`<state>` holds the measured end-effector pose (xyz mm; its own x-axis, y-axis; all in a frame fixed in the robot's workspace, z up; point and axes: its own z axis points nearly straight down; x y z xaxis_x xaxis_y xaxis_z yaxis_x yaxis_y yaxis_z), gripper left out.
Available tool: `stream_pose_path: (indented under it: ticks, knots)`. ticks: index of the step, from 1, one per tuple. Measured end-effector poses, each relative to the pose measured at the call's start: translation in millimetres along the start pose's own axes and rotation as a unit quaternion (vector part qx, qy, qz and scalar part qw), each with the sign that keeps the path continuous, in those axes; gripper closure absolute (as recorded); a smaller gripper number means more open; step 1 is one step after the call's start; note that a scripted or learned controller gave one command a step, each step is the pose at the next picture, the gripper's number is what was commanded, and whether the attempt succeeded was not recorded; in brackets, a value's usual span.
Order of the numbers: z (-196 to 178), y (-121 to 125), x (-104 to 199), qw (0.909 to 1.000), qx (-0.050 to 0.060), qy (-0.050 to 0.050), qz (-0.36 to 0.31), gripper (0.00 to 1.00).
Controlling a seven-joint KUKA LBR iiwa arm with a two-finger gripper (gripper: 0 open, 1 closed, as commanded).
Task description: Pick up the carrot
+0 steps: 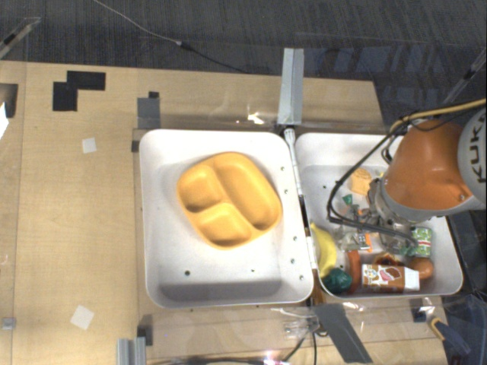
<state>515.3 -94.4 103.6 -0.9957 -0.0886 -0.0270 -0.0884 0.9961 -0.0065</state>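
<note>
The left bin has open floor all round one yellow divided plate, which sits well clear of its walls. The right bin is crowded at its near edge: one banana, one green item, one bottle, and what may be the carrot upright between them. The gripper hangs over this clutter under the orange band; its opening cannot be told.

One fixed camera looks down slantwise over both bins.
</note>
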Motion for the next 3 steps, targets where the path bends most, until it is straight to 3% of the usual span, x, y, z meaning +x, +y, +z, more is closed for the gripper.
stream_pose_path:
  ticks: [1, 2, 3]
  knots:
    - [-12, 1, -4, 1.0, 0.001, -0.005, -0.003, 1.0]
    - [-116, -42, 12, 0.9941, 0.0, 0.006, 0.108, 1.0]
    - [-114, -41, 12, 0.9942, -0.001, 0.008, 0.107, 0.0]
